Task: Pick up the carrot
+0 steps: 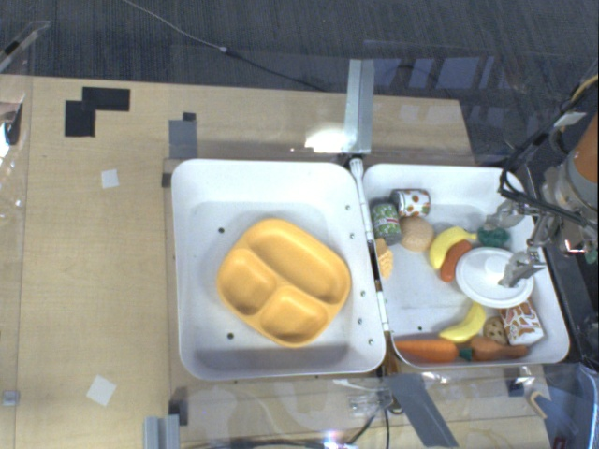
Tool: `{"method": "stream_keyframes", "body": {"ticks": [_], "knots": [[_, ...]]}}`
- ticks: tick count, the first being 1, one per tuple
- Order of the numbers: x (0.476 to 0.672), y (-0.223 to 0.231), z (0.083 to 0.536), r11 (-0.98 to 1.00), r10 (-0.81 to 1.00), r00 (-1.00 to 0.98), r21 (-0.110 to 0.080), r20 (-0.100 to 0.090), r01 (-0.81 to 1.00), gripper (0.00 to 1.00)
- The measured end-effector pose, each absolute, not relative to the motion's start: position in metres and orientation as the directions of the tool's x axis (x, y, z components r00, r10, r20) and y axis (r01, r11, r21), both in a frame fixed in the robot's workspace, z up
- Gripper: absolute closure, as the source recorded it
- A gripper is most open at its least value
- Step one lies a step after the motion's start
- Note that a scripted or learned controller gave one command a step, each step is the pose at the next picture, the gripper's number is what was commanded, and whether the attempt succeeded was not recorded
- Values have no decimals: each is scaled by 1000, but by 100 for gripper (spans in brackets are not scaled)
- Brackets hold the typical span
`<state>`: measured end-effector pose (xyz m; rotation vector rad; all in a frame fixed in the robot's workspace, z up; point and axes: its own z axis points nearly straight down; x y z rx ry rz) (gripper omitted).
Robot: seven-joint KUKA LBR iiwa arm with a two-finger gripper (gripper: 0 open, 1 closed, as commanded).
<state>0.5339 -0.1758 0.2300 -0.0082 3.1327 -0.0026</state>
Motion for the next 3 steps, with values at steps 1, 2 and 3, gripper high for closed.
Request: {"method": "stream_keyframes", "body": {"ticks": [1,2,3], "knots": [[522,-144,184,998,-67,-998,-1,-7,-67,0],[512,-112,106,988,-152,-988,1,-3,-152,0],[516,-112,120,987,-158,-987,-5,-17,-158,100]]}}
